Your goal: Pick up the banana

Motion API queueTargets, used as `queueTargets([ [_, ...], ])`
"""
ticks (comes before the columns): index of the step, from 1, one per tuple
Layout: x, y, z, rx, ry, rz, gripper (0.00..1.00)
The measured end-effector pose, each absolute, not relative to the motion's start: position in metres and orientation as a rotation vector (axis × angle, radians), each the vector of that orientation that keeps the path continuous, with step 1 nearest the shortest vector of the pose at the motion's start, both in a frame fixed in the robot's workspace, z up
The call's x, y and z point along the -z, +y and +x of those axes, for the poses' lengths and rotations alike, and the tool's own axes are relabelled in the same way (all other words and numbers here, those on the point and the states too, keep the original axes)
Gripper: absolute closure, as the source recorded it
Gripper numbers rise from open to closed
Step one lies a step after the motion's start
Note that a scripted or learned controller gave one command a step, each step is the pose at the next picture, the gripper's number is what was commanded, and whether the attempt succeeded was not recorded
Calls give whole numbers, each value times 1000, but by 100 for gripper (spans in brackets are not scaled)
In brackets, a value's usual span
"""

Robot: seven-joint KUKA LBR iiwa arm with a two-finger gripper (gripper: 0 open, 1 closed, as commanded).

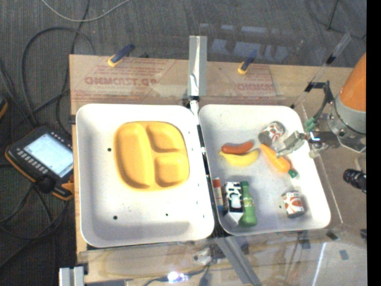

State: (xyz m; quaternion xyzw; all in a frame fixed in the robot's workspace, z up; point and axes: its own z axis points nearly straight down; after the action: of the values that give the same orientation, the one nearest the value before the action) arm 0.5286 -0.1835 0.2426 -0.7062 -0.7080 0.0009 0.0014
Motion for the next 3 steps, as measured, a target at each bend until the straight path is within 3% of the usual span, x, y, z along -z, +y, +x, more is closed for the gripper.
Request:
queueTargets([
  [1, -91, -163, 555, 6, -2178, -2273, 0],
  [2, -89, -117, 606, 5, -2013, -2425, 0],
  [3, -89, -102, 642, -1, -1911, -2502, 0],
])
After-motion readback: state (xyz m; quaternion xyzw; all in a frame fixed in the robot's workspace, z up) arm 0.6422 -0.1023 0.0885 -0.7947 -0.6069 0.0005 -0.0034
